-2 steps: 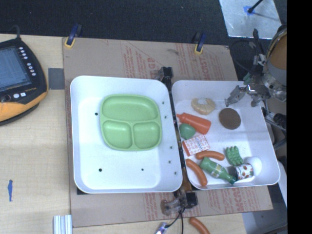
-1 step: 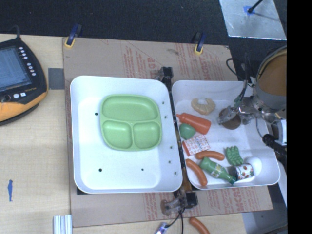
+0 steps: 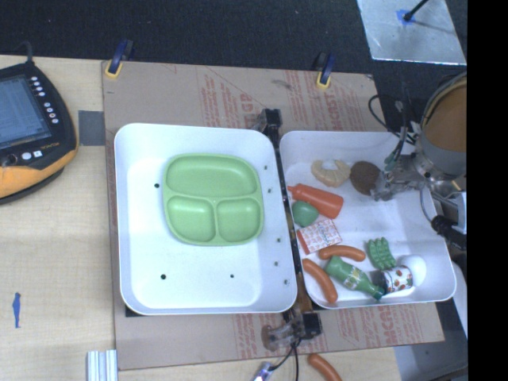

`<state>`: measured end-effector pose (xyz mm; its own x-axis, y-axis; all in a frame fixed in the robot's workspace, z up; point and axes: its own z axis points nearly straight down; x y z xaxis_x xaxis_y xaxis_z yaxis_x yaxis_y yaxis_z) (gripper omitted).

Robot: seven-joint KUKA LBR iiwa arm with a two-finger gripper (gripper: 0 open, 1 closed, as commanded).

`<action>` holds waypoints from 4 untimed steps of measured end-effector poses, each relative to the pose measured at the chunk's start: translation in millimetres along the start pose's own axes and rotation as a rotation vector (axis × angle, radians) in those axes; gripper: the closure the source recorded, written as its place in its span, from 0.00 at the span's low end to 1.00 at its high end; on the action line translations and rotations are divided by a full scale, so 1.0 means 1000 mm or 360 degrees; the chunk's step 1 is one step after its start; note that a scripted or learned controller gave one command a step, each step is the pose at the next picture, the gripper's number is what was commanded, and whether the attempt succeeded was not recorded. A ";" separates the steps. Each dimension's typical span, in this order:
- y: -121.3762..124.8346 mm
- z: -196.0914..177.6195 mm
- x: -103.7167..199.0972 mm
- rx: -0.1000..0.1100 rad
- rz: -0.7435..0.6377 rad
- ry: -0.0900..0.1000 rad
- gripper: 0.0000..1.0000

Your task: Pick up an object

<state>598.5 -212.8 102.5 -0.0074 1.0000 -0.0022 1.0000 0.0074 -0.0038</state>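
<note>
- Right bin (image 3: 444, 292): claw (image 3: 386, 187) low at far right edge, touching or just beside brown round item (image 3: 364, 176); grip state can't tell.
- Same bin: carrot (image 3: 317, 198), sausages (image 3: 342, 252), green bottle (image 3: 352, 277).
- Left bin (image 3: 143, 213): green tray (image 3: 213, 198).

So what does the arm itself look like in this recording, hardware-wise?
The arm enters from the right as a rounded grey body with an orange band. Black cables loop beside it. The gripper is small, grey metal, with a green tinge near its mount.
</note>
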 end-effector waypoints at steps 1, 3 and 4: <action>-0.012 -0.048 0.058 0.0001 0.0001 0.0003 1.00; -0.023 -0.037 0.075 0.0001 0.0003 0.0002 0.00; 0.049 0.009 0.033 -0.0010 0.0005 0.0000 0.00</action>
<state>646.7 -179.6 93.6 -0.0043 1.0000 -0.0019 1.0000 0.0043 0.0023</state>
